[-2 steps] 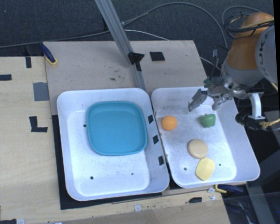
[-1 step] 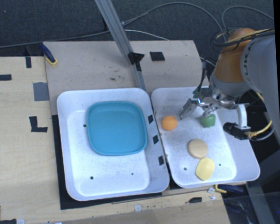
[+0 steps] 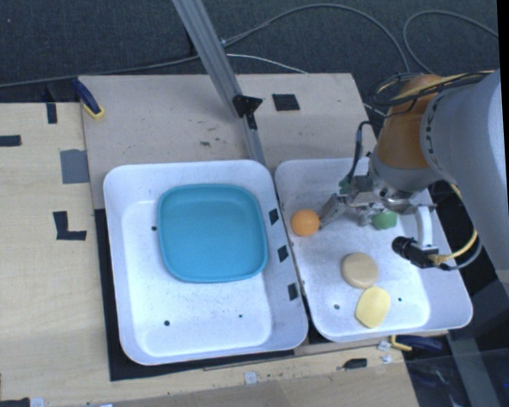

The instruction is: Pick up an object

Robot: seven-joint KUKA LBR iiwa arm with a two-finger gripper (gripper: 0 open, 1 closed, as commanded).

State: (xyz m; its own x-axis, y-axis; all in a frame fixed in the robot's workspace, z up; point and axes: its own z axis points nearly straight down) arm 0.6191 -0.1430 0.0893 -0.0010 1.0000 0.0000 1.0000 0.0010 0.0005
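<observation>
My grey two-finger gripper [image 3: 336, 205] sits low in the right white bin [image 3: 433, 312], just beside the small orange ball [image 3: 305, 224]; nothing lifted yet, and I can't tell its jaw state

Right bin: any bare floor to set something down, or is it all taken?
Right bin: bare floor along the far wall, above the orange ball, and at the near-left corner, left of the yellow piece. It is crowded mid-bin around the gripper, green object and tan disc. Left bin: a bare strip nearer the camera than the blue plate.
</observation>
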